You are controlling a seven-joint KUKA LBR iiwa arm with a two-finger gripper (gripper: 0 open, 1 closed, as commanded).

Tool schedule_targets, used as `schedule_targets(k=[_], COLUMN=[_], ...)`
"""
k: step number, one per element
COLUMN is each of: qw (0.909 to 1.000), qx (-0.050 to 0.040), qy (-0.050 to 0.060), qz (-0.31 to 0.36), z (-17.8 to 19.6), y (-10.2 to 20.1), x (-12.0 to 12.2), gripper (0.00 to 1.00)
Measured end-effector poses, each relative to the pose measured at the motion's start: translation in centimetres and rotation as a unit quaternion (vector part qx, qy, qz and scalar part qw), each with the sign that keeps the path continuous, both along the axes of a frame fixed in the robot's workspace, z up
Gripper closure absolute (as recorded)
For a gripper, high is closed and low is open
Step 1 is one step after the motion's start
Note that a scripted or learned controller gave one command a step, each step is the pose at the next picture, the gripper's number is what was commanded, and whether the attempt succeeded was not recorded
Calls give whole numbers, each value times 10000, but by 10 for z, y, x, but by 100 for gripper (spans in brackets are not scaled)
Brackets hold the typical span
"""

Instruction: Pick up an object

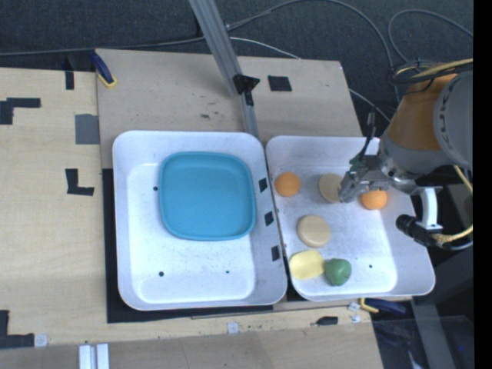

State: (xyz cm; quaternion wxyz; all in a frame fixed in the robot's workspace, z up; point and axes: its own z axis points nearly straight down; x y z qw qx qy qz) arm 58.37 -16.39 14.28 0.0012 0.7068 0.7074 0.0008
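In the right bin (384, 279) lie several small food-like pieces. An orange ball (287, 184) rests near the bin's left wall. A tan round piece (330, 187) lies mid-bin, and a second orange piece (374, 199) lies to its right. A cream disc (314, 230), a yellow piece (306, 265) and a green piece (337, 271) sit nearer the front. My gripper (350, 191) hangs low between the tan piece and the right orange piece, fingers pointing down to the left. Nothing shows between the fingers.
The left bin (138, 283) holds a square blue plate (207, 194). A slanted metal pole (223, 44) crosses above the bins' back edge. The arm's grey body with its orange band (419, 121) and cables stand over the right bin's right side.
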Motion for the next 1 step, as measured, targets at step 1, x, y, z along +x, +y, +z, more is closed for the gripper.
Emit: schedule_targets(k=[1], qw=[10000], qx=[0], qy=[-4], qz=[-2], z=[46], y=[-3], x=[8], gripper=[100])
